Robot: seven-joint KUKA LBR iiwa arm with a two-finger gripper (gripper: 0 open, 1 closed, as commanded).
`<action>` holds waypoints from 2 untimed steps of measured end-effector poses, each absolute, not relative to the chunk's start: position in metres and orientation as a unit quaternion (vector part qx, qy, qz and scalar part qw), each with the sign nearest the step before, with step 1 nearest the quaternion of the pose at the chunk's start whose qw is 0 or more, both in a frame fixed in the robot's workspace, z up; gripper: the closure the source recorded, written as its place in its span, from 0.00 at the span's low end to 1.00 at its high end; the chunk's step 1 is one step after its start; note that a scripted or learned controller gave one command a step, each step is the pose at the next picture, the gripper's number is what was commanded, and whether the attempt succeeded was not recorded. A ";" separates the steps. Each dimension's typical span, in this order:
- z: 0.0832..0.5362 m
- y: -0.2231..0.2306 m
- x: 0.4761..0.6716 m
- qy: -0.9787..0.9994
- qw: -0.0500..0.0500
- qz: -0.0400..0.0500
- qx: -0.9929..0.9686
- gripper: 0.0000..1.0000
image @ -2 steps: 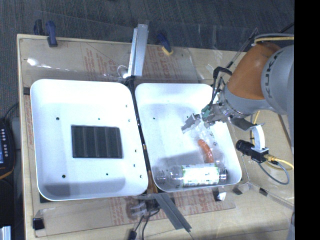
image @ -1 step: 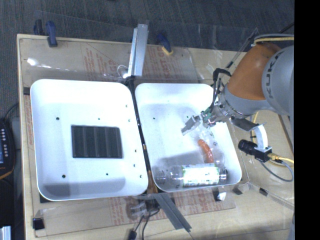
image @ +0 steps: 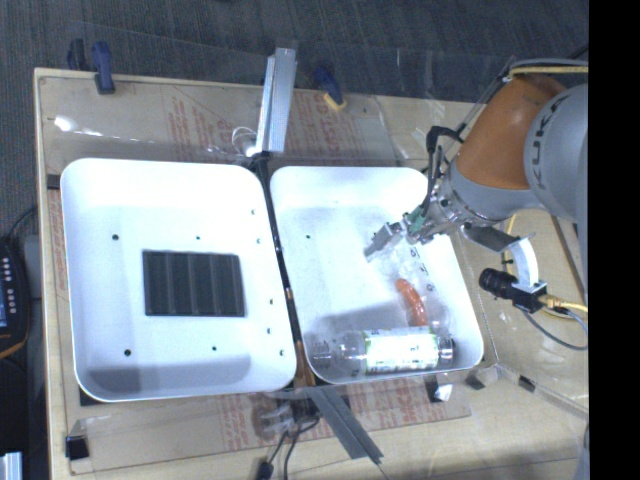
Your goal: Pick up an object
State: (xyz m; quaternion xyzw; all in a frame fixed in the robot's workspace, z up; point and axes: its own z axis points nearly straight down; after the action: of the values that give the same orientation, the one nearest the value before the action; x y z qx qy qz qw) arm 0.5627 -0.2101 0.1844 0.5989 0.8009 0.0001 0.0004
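1. Lying along the right bin's [image: 300, 268] near wall is a clear bottle with a green label [image: 385, 351].
2. Above that bin, the gripper [image: 398, 236] hangs low; whether its fingers are apart or closed cannot be told.
3. Just below it lies a crumpled clear wrapper [image: 412, 266], and an orange object [image: 413, 301] beside the bottle.
4. Left bin [image: 100, 198] holds a dark ribbed panel [image: 194, 283].
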 end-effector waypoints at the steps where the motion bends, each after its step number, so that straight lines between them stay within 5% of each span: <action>1: 0.157 -0.209 0.537 0.808 -0.001 0.000 0.590 0.00; 2: 0.146 -0.209 0.535 0.817 -0.002 0.000 0.577 0.00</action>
State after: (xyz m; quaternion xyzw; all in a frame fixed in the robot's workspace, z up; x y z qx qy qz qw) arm 0.5347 -0.2088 0.1463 0.5770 0.8168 -0.0001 -0.0017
